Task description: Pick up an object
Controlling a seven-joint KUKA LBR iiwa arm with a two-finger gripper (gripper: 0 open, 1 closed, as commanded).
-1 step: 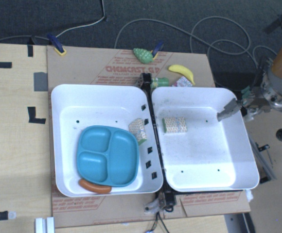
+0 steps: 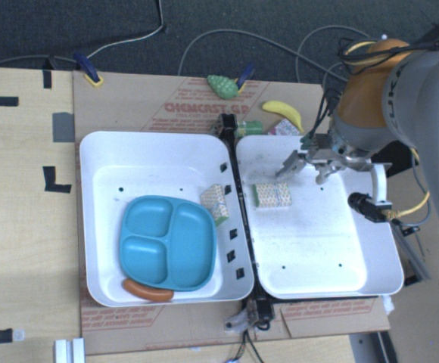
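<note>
My gripper (image 2: 307, 169) hangs over the back of the right bin (image 2: 318, 271), its two fingers spread open with nothing between them. A small green-and-white patterned block (image 2: 271, 195) lies on the right bin's floor, just left of and below the fingertips. In the left bin (image 2: 110, 165) lie a blue divided plate (image 2: 166, 242), an orange sausage-shaped toy (image 2: 147, 291) at the plate's front edge, and another patterned block (image 2: 216, 201) leaning by the divider wall.
Behind the bins on the cardboard sit a yellow banana (image 2: 282, 113), a green object (image 2: 222, 85) and a blue clamp (image 2: 89, 70). Cables run across the dark backdrop. The arm's grey body and orange band (image 2: 371, 89) occupy the upper right.
</note>
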